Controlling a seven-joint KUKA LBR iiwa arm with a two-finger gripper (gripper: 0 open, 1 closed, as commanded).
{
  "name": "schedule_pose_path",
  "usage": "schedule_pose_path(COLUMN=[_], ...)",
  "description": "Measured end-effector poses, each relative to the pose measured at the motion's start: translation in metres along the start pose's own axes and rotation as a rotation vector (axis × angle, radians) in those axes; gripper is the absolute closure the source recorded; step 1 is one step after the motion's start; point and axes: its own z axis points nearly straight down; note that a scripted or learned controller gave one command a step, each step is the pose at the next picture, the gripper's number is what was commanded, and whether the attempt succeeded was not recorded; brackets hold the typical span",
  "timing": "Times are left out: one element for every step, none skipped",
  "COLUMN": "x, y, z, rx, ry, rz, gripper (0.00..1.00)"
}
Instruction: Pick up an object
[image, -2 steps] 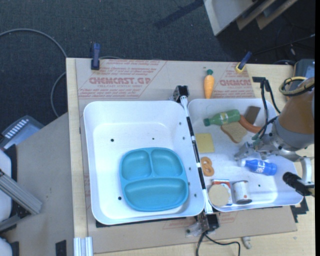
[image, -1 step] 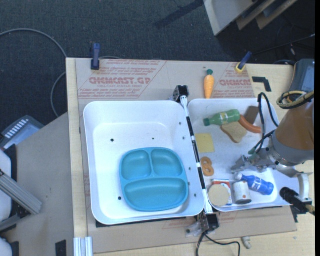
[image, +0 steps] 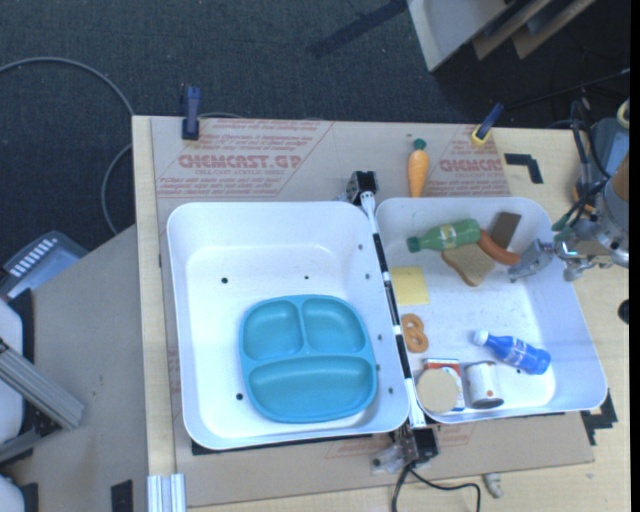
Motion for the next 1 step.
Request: schedule_pose_path(x=[0.0015], y=[0.064], z=[0.0992], rx=[-0.002], ry=[0.003], rz=[-0.002], gripper=[0.0])
